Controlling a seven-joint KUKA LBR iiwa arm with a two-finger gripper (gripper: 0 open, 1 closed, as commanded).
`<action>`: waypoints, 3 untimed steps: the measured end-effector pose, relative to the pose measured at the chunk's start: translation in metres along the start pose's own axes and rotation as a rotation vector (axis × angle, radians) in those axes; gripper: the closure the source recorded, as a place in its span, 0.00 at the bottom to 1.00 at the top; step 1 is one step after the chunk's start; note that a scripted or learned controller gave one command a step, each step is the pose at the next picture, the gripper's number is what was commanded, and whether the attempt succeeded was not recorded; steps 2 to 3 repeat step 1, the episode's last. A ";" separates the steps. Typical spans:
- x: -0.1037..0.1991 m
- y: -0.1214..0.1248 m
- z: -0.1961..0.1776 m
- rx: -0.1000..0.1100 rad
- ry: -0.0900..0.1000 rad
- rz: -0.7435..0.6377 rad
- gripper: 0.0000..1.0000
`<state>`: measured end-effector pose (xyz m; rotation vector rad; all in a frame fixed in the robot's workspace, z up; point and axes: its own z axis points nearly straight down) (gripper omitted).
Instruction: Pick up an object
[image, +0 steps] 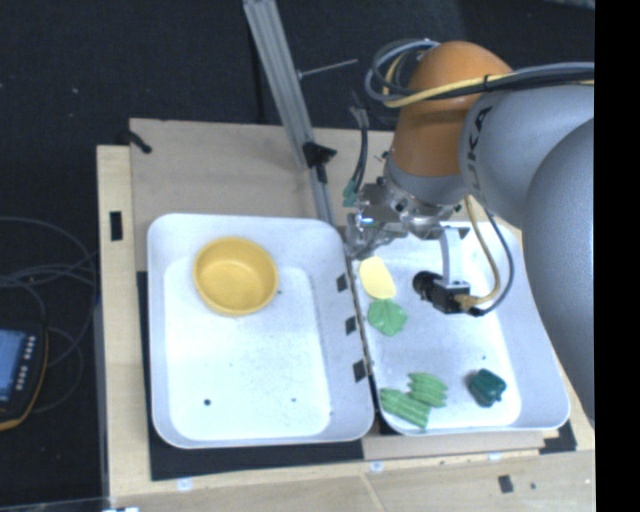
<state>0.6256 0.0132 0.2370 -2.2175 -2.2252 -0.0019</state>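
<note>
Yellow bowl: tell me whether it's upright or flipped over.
Upright. The yellow bowl in the left bin shows its open hollow and rim facing up.

The two shallow white bins look like smooth matt plastic; the round yellow bowl looks like glossy plastic; the bench looks like pale matt wood.

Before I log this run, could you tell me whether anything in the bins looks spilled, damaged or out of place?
Nothing stands out. The yellow bowl sits upright in the left bin, and the small items lie in the right bin.
</note>
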 end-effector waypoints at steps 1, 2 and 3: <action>0.052 -0.001 0.009 0.001 0.000 0.000 1.00; 0.052 -0.001 0.009 0.001 0.000 0.000 1.00; 0.052 -0.001 0.009 0.001 0.000 0.000 1.00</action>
